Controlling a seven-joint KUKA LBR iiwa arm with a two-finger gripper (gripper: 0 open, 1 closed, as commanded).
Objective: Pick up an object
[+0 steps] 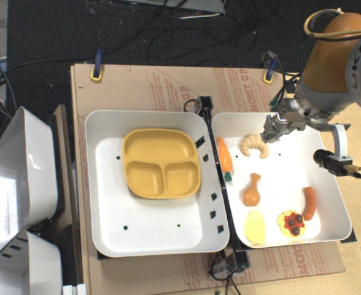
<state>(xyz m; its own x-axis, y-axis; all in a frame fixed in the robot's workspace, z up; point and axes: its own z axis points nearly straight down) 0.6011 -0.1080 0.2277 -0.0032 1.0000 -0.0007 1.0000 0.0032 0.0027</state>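
Observation:
The right bin (328,183) holds several toy foods: a pale croissant (255,145) near the back, an orange carrot (225,155) along the left wall, a brown chicken drumstick (252,190), a yellow oval piece (255,226), a red sausage (309,202) and a small tart with berries (291,222). My gripper (271,132) hangs over the bin's back part, just right of and above the croissant, its dark fingers pointing down at it. Nothing shows between the fingers.
The left bin (107,226) holds a yellow divided plate (162,163). Both bins sit on a cardboard sheet (168,85) held by clamps (96,72) at the back. A white container (21,171) stands at the far left. Cables lie behind.

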